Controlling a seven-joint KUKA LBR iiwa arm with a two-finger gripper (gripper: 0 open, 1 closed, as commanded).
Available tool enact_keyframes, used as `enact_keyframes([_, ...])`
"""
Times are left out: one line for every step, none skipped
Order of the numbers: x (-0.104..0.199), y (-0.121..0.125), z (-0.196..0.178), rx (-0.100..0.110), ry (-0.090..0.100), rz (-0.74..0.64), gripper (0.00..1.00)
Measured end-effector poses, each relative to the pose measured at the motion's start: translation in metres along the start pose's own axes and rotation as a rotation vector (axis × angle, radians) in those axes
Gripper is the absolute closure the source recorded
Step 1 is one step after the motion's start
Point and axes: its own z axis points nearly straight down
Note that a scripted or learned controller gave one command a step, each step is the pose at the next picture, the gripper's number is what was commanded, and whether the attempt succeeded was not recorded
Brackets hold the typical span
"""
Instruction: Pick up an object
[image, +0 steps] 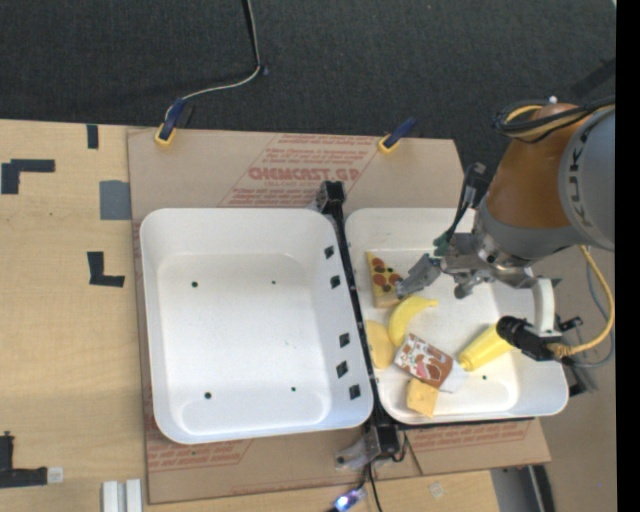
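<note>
Reaching in from the right, the gripper (428, 272) hangs low over the right bin (500, 402), its dark fingers pointing left toward the middle of the bin. Whether they are spread or pressed together cannot be told from this angle, and nothing shows between them. Behind it, the arm (545, 195) with its orange band covers the bin's upper right corner.

Several small things crowd the right bin. A banana (407, 315), yellow and curved, lies just below and left of the fingertips, close enough that touching or apart cannot be told. Just left of the gripper, near the divider between the bins, a small flat card (381, 279) with a red and orange pizza-like print lies on the white floor. Below the banana sits a small box (424, 361), red and white with a picture on its face, tilted. A pale yellow wedge (378, 343) lies against the box's left side, close to the divider, and a yellow block (422, 398) like a piece of cheese sits at the box's lower edge, near the front rim. To the right, a yellow cylinder (483, 349) lies on its side, its far end meeting a black fitting on the arm's side.

Beside it, the left bin (160, 300) shows a plain white floor with four small dark dots. Both bins rest on a cardboard sheet (290, 170) held by two clips at its far edge.
</note>
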Motion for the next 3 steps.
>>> enact_keyframes([0.018, 0.053, -0.139, -0.02, -0.003, -0.004, 0.0])
enact_keyframes([0.017, 0.05, -0.139, -0.001, -0.002, -0.002, 1.0])
enact_keyframes([0.045, 0.072, -0.296, -0.022, -0.002, -0.005, 1.0])
